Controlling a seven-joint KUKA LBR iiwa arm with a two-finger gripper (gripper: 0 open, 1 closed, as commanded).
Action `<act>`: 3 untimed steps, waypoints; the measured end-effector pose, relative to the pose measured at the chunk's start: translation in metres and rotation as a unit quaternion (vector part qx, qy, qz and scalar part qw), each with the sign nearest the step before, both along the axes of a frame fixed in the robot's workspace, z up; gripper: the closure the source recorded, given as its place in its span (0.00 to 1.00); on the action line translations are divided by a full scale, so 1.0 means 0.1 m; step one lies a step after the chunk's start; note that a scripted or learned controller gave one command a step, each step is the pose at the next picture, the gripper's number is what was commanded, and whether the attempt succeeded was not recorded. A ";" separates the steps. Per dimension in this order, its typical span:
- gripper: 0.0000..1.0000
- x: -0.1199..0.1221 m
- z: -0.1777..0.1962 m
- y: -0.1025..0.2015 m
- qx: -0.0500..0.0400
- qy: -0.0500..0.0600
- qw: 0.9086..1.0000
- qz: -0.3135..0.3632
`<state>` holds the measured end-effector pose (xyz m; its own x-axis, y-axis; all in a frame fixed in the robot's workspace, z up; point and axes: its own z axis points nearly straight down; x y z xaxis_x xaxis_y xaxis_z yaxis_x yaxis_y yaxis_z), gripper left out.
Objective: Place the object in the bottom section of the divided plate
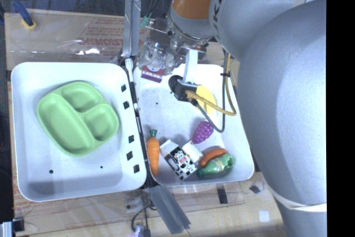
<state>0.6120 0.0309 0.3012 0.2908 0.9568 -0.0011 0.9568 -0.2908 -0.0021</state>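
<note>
Over right bin [239, 136], jaws [157, 59] above toys, green divided plate [77, 116] in left bin [22, 119]

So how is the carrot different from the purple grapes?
The carrot is orange, long and thin; the purple grapes form a short, bumpy bunch. The carrot lies along the left wall of the right bin, while the grapes sit nearer its middle. The carrot has a little green top; the grapes show none. Both are toy foods in that bin.
</note>
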 end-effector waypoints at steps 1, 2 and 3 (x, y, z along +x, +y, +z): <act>1.00 0.06 -0.75 0.53 0.000 0.002 0.997 0.072; 1.00 0.36 -1.07 1.32 0.000 0.001 0.994 0.109; 1.00 0.15 -0.95 1.75 0.001 0.002 0.973 0.230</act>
